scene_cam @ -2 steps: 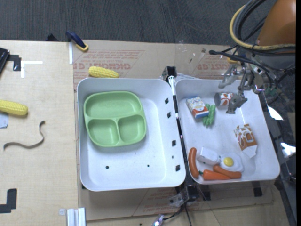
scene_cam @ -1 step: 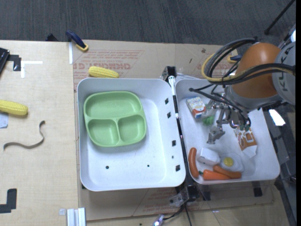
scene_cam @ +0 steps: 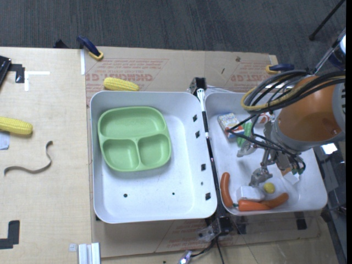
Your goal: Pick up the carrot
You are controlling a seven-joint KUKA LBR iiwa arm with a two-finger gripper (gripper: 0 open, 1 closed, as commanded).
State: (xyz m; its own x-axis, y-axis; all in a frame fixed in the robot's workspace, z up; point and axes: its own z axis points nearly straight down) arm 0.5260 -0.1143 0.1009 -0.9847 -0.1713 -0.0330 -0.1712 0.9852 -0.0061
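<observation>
**A:** Left to right, then. We've got the left bin (scene_cam: 148, 208) holding a green divided plate (scene_cam: 134, 138) up in its upper-left part, three compartments. The rest of that bin is bare white floor, so there's lots of open room toward its near edge.

**B:** The right bin (scene_cam: 316, 199) is the busy one. We see a sausage (scene_cam: 225, 189) lying along its left wall, and the carrot (scene_cam: 263, 203) lying flat by the near edge, just right of the sausage's lower end. A small yellow ball (scene_cam: 269, 188) sits just above the carrot, and a small packet (scene_cam: 227, 120) is up near the far-left corner.

**A:** The gripper (scene_cam: 259, 176) hangs over that bin, above the carrot and beside the ball. We can't tell how far the jaws are parted, and we see nothing between them. The carrot is tucked tight to the rim, so there's little room on that side.

**B:** Outside the bins, we've got cardboard under them, one corn cob (scene_cam: 120, 84) behind the left bin, another corn cob (scene_cam: 15, 126) far left on the wooden counter (scene_cam: 44, 202), and dark carpet beyond.
</observation>
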